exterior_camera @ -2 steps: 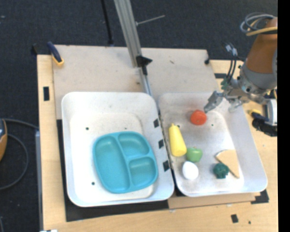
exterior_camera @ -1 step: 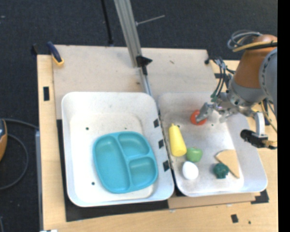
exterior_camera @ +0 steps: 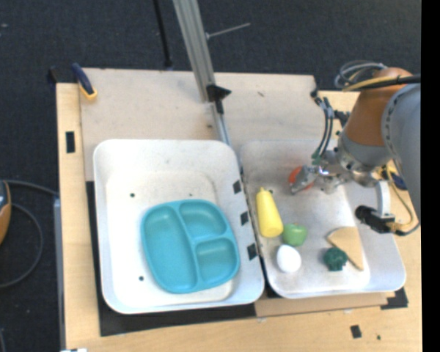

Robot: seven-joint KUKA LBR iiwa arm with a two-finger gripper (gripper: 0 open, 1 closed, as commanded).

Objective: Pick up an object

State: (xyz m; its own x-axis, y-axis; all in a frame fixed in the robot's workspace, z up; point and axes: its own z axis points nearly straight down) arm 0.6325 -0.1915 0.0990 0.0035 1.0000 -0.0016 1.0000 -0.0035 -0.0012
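Observation:
My gripper (exterior_camera: 306,181) hangs low over the upper middle of the right bin (exterior_camera: 374,273), at the end of the grey arm with the orange band (exterior_camera: 367,119). A small red-orange thing (exterior_camera: 296,174) lies right at the gripper's tip; I cannot tell if it is held. Lower in that bin lie a yellow oblong object (exterior_camera: 268,213), a small green piece (exterior_camera: 296,234), a white egg shape (exterior_camera: 288,259), a dark green lump (exterior_camera: 335,259) and a tan wedge (exterior_camera: 348,243). These lie apart from the gripper, below and to its left and right.
The left bin (exterior_camera: 117,167) holds a teal divided plate (exterior_camera: 189,245). A grey metal post (exterior_camera: 194,39) slants up from the bench behind the bins. Cables (exterior_camera: 326,134) hang beside the wrist, and a black part (exterior_camera: 374,218) sticks out over the right bin.

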